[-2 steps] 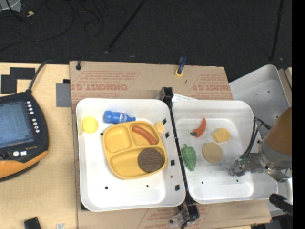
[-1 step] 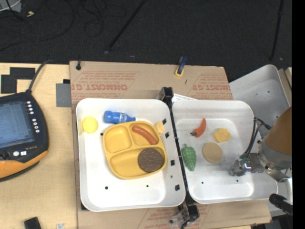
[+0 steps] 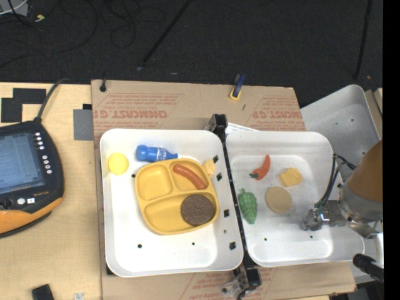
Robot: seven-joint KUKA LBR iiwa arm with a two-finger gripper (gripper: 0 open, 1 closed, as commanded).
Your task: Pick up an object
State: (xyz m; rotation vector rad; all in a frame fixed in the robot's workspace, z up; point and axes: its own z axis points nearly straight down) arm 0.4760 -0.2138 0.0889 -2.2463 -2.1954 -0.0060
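yellow tray | blue bottle | red pepper | green vegetable

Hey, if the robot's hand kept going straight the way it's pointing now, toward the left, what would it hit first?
Probably the round tan piece. The hand sits low in the right bin, pointing left, and that piece lies nearest ahead, slightly above its line. The green vegetable comes after. Height above the bin floor is unclear.

I see the tray with sausage and patty in the left bin; pepper, cheese, bun lie in the right bin.
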